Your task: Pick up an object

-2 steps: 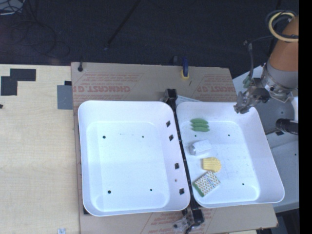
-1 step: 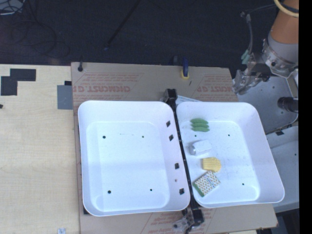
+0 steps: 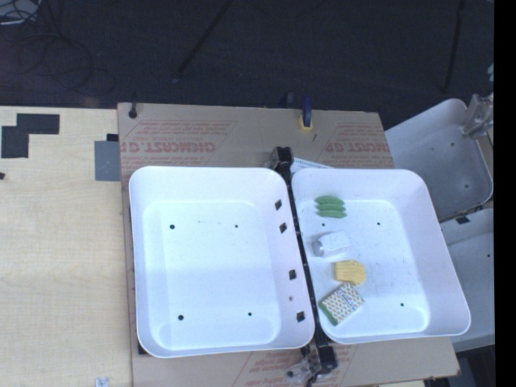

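As the yellow block (image 3: 350, 272) and patterned packet (image 3: 342, 303) nearly touch beside the right-hand bin (image 3: 439, 240) wall, a grasp risks snagging both; the gripper state cannot be told.

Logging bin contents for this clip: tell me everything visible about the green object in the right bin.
The green object is small, oblong and lumpy, looking like two green pods lying side by side, perhaps soft plastic. It rests flat on the floor of the right bin, in its upper left part near the divider, long axis roughly across the view. Nothing touches it; the white item lies apart below it.
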Robot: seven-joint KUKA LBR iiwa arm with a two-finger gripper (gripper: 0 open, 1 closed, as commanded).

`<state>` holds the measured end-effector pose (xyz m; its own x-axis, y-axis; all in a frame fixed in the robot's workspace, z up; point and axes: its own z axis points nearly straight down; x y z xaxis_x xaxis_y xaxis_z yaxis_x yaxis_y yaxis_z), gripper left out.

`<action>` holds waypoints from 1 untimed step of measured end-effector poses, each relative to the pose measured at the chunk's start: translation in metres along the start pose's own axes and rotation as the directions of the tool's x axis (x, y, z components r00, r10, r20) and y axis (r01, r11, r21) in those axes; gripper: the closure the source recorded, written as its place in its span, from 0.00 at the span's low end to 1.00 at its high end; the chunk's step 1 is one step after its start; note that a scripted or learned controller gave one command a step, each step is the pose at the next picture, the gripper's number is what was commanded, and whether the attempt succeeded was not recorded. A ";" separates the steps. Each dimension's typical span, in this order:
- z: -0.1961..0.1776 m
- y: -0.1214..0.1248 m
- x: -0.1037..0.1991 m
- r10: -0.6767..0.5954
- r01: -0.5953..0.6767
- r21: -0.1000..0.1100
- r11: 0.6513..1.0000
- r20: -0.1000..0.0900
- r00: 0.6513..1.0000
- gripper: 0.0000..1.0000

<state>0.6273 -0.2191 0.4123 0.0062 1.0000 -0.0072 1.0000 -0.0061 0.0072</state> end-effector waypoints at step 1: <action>-0.079 -0.012 0.053 -0.011 0.011 0.000 1.000 -0.007 1.000 1.00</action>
<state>0.6148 -0.1654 0.4912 -0.0053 1.0000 -0.0005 1.0000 0.0053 0.0070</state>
